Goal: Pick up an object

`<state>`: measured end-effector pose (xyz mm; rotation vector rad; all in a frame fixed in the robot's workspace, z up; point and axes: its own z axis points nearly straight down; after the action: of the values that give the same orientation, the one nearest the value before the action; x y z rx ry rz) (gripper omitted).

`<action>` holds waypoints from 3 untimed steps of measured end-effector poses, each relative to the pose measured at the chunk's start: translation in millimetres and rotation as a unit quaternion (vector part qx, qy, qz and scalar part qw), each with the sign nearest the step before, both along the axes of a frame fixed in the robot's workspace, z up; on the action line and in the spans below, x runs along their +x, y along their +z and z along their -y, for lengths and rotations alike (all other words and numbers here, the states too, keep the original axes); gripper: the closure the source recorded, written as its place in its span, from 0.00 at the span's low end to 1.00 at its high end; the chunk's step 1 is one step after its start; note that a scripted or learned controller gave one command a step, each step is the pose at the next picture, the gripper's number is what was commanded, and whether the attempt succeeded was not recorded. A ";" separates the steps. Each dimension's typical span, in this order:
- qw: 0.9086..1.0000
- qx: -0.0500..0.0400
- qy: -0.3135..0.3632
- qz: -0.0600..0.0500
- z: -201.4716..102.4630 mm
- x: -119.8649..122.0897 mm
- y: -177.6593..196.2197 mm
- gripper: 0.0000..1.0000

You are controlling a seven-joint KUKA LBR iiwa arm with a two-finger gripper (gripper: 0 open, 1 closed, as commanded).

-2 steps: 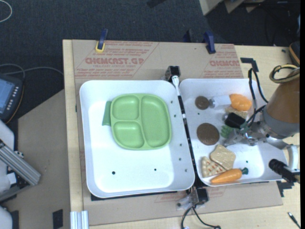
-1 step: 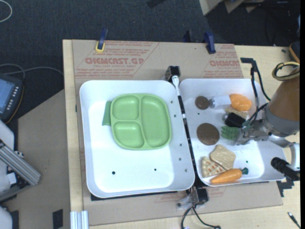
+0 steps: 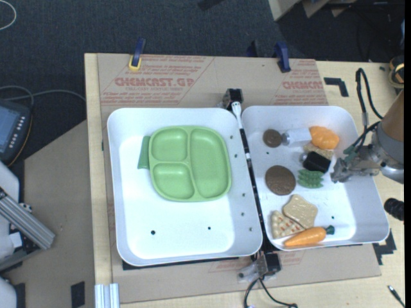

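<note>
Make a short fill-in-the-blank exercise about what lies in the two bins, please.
1. The green tray has ____ compartments.
2. The tray lies in the ____ bin.
3. The carrot lies at the ____ edge of the right bin.

Missing words: three; left; near

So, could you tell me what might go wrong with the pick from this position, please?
1. The gripper sits low in the right bin beside a tight cluster: black block, green leafy piece and orange piece. It may nudge neighbours instead of isolating one.
2. The brown discs look flat, so the gripper could slide over them.
3. The carrot lies against the bin's near wall, leaving little room around it.
</note>
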<state>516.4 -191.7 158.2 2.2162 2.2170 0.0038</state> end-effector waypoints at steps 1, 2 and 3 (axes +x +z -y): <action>1.000 0.000 0.001 0.000 -9.6 0.1 56.8 1.00; 1.000 0.001 0.000 -0.001 -9.6 1.0 67.5 1.00; 1.000 0.001 0.002 -0.001 -42.3 31.7 68.8 1.00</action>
<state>548.1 -149.4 227.0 2.2134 2.2249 0.0040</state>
